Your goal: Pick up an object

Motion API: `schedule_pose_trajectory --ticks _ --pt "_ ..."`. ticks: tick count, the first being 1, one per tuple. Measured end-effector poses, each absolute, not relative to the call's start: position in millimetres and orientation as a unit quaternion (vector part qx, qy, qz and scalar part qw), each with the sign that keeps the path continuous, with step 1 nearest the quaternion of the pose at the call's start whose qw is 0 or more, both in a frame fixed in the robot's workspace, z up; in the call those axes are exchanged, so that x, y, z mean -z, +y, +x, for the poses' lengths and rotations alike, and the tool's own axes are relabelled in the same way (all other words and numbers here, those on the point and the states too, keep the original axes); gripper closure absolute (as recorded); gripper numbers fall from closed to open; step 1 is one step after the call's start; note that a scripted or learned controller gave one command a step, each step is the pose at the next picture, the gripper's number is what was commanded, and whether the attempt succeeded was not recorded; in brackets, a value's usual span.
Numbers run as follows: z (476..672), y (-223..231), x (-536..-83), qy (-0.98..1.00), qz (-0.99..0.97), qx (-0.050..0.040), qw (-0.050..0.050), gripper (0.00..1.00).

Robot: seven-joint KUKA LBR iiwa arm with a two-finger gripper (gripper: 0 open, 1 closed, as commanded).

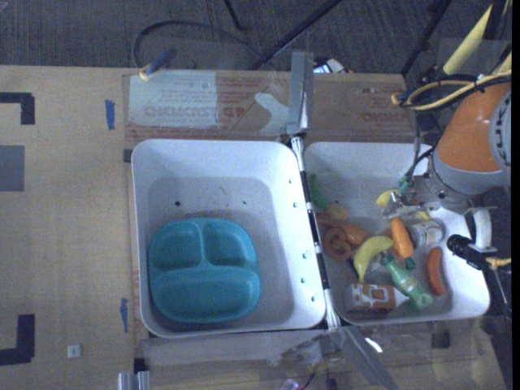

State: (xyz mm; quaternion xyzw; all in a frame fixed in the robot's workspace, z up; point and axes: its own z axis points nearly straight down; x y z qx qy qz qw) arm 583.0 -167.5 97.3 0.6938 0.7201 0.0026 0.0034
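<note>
— Small orange-and-white carton (372,296) below my pincer (409,205); orange plastic carrot (400,236) just under it. Grip state: cannot tell.

— Risk?

— Crowding. Curved yellow toy banana (370,253) touches neighbours; I'd likely nudge, not lift.

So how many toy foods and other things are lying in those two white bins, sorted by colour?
Teal: 1, the divided tray
Yellow: 1, the banana
Orange or red-orange: 4, carrot, sausage, carton, pretzel
Green: 1, the bottle
Total: 7 that I can tell apart.
</note>
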Motion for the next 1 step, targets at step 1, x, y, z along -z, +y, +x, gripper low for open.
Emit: schedule_pose_trajectory --ticks 1 --pt "558.8 -91.2 -248.7 0.741 0.672 -0.0003 0.001 1.0"
